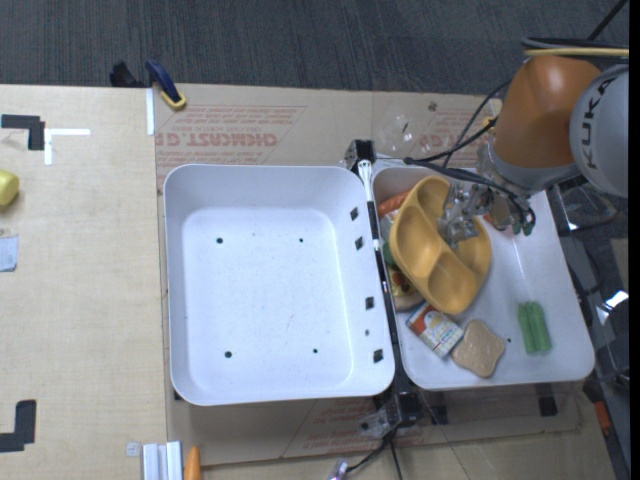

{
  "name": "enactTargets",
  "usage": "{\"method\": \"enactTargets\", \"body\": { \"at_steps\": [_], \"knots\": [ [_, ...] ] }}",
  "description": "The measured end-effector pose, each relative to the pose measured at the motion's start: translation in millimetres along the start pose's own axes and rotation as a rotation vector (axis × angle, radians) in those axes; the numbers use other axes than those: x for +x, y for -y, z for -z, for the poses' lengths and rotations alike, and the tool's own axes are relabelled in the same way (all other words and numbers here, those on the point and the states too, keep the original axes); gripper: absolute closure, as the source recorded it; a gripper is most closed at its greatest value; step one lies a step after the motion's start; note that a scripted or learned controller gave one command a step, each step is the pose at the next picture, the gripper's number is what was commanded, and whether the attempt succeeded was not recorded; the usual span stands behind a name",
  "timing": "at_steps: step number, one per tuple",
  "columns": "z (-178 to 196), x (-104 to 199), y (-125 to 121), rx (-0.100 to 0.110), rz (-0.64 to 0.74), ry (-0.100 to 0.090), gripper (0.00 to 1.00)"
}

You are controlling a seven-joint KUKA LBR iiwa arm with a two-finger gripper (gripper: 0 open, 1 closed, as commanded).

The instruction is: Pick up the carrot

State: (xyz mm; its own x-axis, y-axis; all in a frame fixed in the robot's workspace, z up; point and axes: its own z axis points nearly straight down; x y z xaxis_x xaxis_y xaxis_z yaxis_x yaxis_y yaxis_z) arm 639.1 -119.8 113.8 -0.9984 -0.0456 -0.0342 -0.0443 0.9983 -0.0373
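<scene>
A small orange end of the carrot (pixel 393 205) shows at the back left of the right bin (pixel 560 268), close to the wall between the bins. The rest of it is hidden under a tilted yellow divided bowl (pixel 438 263). My gripper (pixel 460 218) hangs over the bowl's upper right part, to the right of the carrot and apart from it. The grey arm with its orange band (pixel 540 108) reaches in from the back right.
In the right bin's front lie a slice of toast (pixel 478 348), a red and white carton (pixel 435 330) and a green piece (pixel 533 326). The left bin (pixel 180 268) adjoins it. Black cables (pixel 450 148) run behind the right bin.
</scene>
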Motion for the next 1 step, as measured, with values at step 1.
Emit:
{"method": "enactTargets", "body": {
  "at_steps": [1],
  "knots": [
    [81.4,22.0,-38.8,-0.029,-0.413,-0.035,1.00]
  ]
}}
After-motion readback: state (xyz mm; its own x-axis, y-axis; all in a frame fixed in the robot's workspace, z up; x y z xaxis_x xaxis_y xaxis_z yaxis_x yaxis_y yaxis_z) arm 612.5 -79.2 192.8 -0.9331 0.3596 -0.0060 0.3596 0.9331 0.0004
